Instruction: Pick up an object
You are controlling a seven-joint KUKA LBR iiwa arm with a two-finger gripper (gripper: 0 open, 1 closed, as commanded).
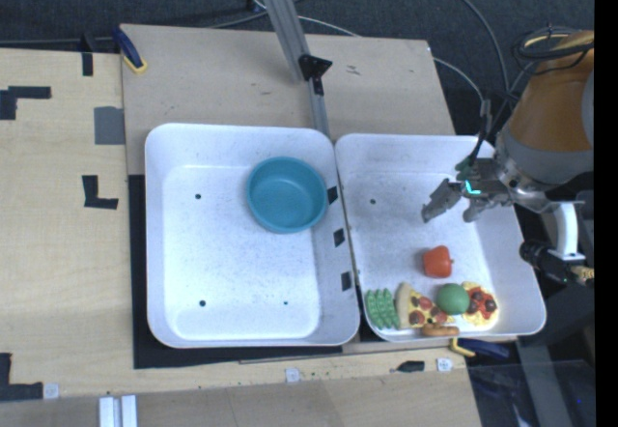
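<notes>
A wooden bench (58, 222) carries my two bins. My gripper (454, 208) hovers over the right bin (386, 174), jaws spread wide, holding nothing. The red toy (437, 262) lies just below it: light, hard, slick plastic; I'd pinch across its middle.

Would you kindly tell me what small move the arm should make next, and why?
Probably shift the claw toward the camera, over the red object, then descend: it hovers above bare floor of the right bin, holding nothing, and that object lies nearest and apart from the pile.
</notes>
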